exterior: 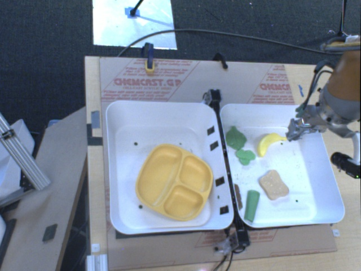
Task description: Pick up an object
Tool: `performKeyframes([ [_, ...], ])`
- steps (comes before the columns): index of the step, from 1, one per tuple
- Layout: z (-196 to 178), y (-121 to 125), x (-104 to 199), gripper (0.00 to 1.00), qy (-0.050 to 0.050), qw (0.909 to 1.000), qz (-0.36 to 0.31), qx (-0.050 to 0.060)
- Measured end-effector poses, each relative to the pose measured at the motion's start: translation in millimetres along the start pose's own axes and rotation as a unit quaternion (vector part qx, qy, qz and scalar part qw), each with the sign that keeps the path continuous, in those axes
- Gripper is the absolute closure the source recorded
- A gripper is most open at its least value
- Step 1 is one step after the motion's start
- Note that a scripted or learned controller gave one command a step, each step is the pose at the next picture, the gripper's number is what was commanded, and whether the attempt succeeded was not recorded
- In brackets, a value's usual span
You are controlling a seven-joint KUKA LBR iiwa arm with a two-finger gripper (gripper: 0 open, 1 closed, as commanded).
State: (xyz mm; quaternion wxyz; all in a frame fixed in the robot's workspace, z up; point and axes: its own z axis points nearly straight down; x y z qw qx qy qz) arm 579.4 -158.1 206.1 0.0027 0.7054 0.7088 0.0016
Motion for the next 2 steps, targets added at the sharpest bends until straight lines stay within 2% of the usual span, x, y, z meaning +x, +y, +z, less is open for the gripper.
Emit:
performKeyframes([
  [2, 5, 16, 99, 1.00, 0.001, 1.0000, -0.002, 0.002],
])
